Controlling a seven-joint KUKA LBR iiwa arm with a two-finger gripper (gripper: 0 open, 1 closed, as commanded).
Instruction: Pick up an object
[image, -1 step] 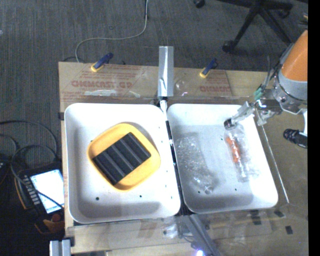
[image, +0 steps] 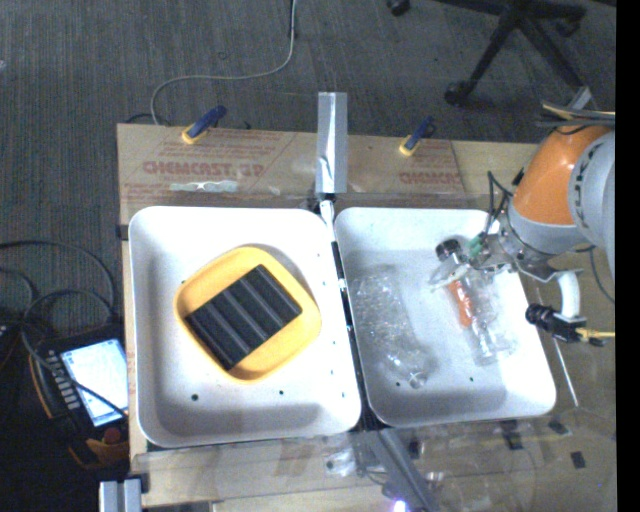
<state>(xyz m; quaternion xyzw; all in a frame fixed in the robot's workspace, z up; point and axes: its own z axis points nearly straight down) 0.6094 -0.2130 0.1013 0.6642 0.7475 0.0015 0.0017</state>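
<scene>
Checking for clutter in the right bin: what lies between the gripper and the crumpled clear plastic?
In the camera view, bare white bin floor separates the gripper from the crumpled clear plastic.

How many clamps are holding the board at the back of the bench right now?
2. One blue-and-yellow clamp grips the back edge behind the left bin; the other clamp sits behind the right bin. The arm could hide more at far right.

Yellow tray (image: 249, 312) with black ribbed top, inside white left bin (image: 160, 400). Right of that tray, in white right bin (image: 530, 395): clear crinkled plastic (image: 385, 315), clear bottle (image: 478, 310) with orange-red streak. Brown desk (image: 230, 170), faded red lettering.
</scene>
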